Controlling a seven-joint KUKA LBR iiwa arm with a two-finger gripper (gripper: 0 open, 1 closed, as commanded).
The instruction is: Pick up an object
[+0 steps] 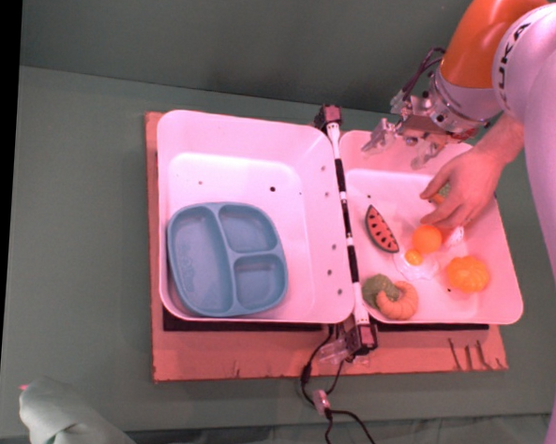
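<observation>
Above right bin's (500, 277) far edge, gripper (402, 142) hung with fingers spread, nothing between them. Human hand (460, 188) reached onto orange ball (427, 238); watermelon slice (382, 228) beside divider.

KUKA arm (548, 102): pale grey rounded casing, black "KUKA" lettering just behind orange band (482, 36). Below band, bare-metal silver gripper (402, 144), angular brackets, small dark fittings. Thin dark cables loop from gripper's upper left side toward band.
</observation>
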